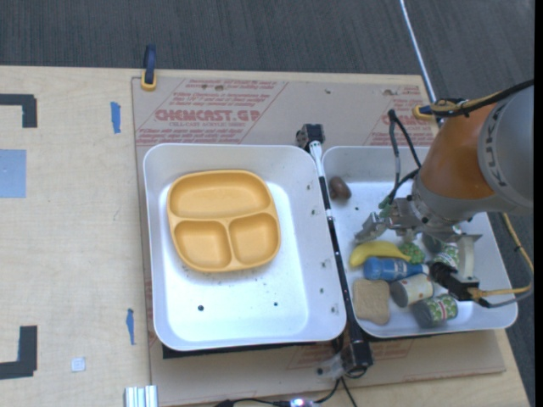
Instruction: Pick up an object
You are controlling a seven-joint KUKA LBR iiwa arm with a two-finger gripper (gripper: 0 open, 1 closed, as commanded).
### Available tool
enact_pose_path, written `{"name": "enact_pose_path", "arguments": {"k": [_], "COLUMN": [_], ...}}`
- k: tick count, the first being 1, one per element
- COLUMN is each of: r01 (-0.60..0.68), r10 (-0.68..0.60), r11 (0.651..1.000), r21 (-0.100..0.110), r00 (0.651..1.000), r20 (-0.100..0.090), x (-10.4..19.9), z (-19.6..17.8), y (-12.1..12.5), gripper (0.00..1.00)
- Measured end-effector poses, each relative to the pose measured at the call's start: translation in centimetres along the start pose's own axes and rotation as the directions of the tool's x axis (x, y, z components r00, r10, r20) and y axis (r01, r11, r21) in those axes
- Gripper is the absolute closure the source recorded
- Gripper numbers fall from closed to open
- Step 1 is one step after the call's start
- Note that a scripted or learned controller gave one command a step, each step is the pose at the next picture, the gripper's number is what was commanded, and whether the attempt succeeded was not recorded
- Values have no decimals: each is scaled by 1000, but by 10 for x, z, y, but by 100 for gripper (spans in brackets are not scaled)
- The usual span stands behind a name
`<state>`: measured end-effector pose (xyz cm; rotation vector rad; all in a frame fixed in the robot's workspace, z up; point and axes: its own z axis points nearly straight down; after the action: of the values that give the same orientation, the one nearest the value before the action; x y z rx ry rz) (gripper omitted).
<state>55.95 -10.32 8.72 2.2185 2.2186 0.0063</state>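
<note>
While the arm [475, 155] is reaching in from the right, these lines are setting out what is lying around it.

Gripper: the gripper [405, 220] is hanging low over the middle of the right bin [501, 312], above the banana; whether its fingers are parted or closed is something I cannot tell, and nothing is showing between them.

Crowding the tool: a yellow banana [379, 252] is lying just below the gripper, with a blue bottle [389, 269] touching its lower side and a green leafy piece [413, 251] just beside its right end.

Other objects: a tan bread slice [372, 301] is sitting near the bin's front left, a cream cylinder [411, 291] is lying beside it, and a green-labelled can [435, 310] is resting on its side near the front. A small brown object [339, 188] is lying apart, near the back left corner.

Cables: black cables are trailing from the wrist across the bin's right part.

Left bin: the left bin [170, 312] is holding an orange divided plate [224, 219], sitting toward its back left, all three compartments bare.

Between the bins: a black rod [327, 219] is running along the seam.

Surface: both bins are resting on a brown printed board [221, 108], clamped at its back corners, on a pale wooden bench [64, 253] marked with blue and black tape.

Room: dark grey carpet [254, 15] is showing beyond the bench.
</note>
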Motion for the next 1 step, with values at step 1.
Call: {"name": "enact_pose_path", "arguments": {"k": [1], "r01": [-1], "r10": [1], "r11": [1000], "r21": [-2], "r00": [1000], "r20": [1], "x": [-8], "z": [0], "y": [-44], "gripper": [0]}}
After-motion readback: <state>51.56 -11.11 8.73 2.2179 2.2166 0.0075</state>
